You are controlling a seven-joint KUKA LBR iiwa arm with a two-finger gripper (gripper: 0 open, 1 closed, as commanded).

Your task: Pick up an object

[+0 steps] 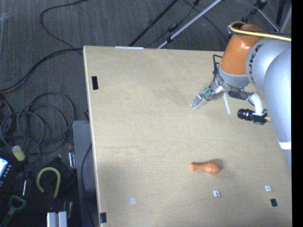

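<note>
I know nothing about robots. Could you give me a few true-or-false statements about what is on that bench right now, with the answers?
1. A small orange pear-shaped object lies on the pale wooden bench top. True.
2. The end effector is touching the orange object. False: it is well apart from it, farther from the camera.
3. The arm carries an orange band. True.
4. The orange object stands upright. False: it lies on its side.
5. Black cables lie on the bench top. False: they lie on the floor beside it.

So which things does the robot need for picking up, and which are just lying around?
For the job:
gripper
orange pear-shaped object on the bench

Just lying about:
cables on the floor
green hook-shaped tool
tripod legs
</note>
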